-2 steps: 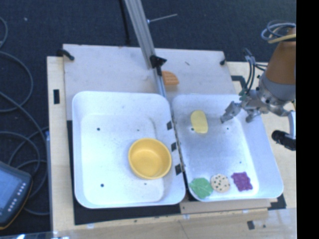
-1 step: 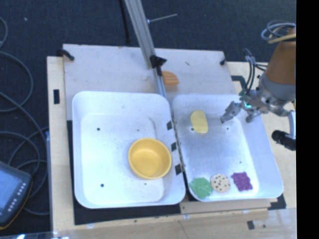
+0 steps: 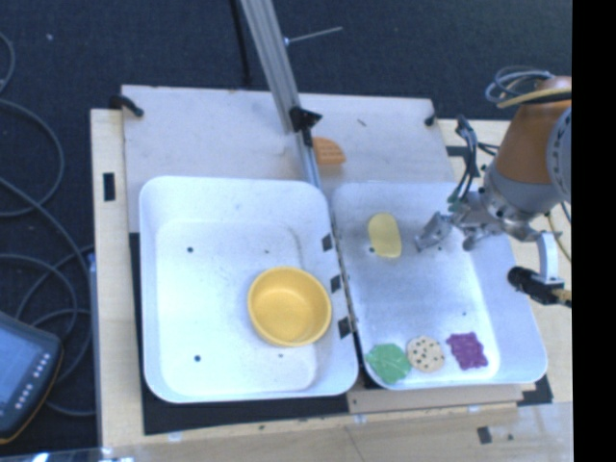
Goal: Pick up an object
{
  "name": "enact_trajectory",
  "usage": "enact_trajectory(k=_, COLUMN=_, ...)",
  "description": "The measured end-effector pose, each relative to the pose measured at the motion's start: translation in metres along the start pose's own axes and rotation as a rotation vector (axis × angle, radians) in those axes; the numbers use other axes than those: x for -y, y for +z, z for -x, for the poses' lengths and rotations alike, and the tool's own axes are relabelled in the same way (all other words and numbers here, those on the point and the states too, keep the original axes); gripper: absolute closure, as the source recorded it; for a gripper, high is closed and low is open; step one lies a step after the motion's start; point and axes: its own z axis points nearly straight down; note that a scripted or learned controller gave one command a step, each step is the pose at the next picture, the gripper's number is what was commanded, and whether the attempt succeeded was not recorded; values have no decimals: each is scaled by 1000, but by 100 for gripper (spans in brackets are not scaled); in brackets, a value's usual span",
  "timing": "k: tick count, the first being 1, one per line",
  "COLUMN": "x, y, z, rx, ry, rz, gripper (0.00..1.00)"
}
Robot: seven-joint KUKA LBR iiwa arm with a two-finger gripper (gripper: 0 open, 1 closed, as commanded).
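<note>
- Gripper point(image 3: 450, 234): jaws spread, holding nothing, over the right bin point(image 3: 500, 292).
- Yellow oval object point(image 3: 385, 235): in the right bin, just left of the gripper.
- Green point(image 3: 387, 362), cookie-like point(image 3: 424, 353) and purple point(image 3: 467, 349) pieces: along that bin's near edge.
- Yellow bowl point(image 3: 288, 305): in the left bin point(image 3: 192, 219).
- No legible writing.

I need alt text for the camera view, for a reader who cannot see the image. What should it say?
A grey and orange robot arm reaches from the right, its gripper open over the right bin, beside a yellow oval object. Green, cookie-like and purple pieces lie along that bin's near edge. The left bin holds a yellow bowl.
</note>
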Motion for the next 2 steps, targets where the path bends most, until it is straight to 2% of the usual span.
enact_trajectory(k=1, x=0, y=47, z=1, rx=0, ry=2, rz=1, gripper=0)
enact_trajectory(k=2, x=-1, y=32, z=2, rx=2, ry=2, rz=9, gripper=100)
